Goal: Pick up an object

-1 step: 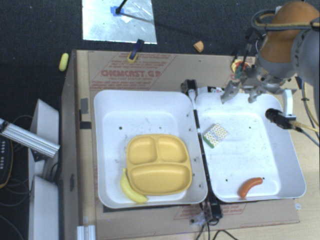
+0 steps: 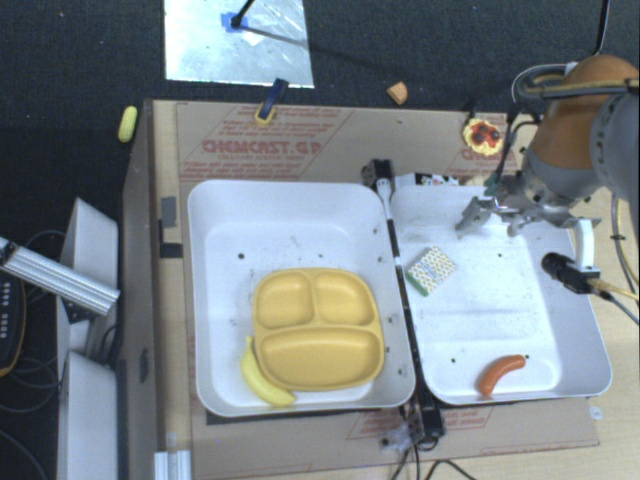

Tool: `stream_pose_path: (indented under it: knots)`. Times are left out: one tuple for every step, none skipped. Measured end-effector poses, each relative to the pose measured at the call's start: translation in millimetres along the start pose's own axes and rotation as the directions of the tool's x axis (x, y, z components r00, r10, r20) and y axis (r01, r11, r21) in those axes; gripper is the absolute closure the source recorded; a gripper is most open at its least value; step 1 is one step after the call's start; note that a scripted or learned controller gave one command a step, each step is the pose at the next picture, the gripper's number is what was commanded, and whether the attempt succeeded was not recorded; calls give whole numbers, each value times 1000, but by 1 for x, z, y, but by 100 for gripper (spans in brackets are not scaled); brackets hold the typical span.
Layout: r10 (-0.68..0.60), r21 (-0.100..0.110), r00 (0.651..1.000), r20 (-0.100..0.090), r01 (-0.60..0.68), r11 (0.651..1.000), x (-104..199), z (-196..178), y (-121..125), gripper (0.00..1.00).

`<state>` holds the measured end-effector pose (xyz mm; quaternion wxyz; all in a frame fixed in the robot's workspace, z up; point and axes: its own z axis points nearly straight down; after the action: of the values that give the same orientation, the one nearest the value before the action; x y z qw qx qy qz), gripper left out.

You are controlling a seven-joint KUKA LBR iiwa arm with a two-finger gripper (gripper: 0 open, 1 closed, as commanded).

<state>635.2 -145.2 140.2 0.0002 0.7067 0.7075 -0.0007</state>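
Lighting: bright, even, from overhead | Glare: white bins point(image 2: 300, 208) near overexposed; foil sheet point(image 2: 240, 28) on dark floor reflected a mottled sheen | Shadows: soft and short under yellow tray point(image 2: 318, 328) and arm point(image 2: 570, 138) | Focus: moderately soft throughout, fine print illegible | Distortion: slight at edges.
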Motion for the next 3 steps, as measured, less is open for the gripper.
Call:
stream_pose_path:
  knots:
    - [-1,-1,1000,-1,1,1000,-31,56,33,0]
    - [-1,-4,1000,0,1,1000,-37,55,34,0]
    - [0,-3,1000,0,0,1000,-62,55,5,0]
